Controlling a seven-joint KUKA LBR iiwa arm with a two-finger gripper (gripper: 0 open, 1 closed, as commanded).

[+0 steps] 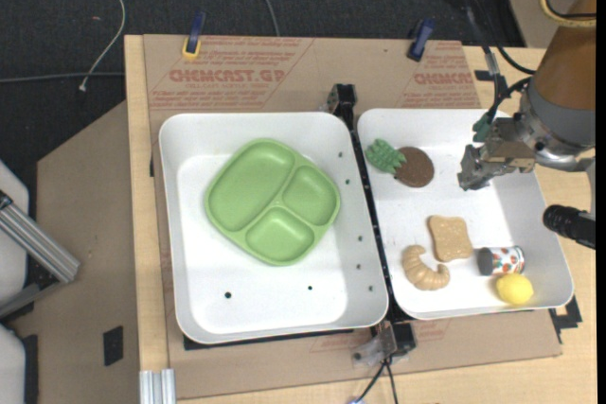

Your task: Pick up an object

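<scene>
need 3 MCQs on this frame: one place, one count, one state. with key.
1. Where is the green plate?
A. left bin
B. right bin
C. on the cardboard

2. How many things lie in the right bin?
A. two
B. three
C. five

3. What is the gripper doing?
A. resting in the left bin
B. hanging over the right bin, nothing seen between its fingers
C. lifting the lemon

Key: 1 A, it lies in the left bin. 2 C: cookie, toast, croissant, can, lemon. 3 B, it hangs near that bin's upper right.

Right bin (530, 203): croissant (425, 267), toast slice (449, 237), small can (500, 259) on its side, yellow lemon (514, 289), brown cookie (414, 166) touching green leafy piece (383, 154).
</scene>
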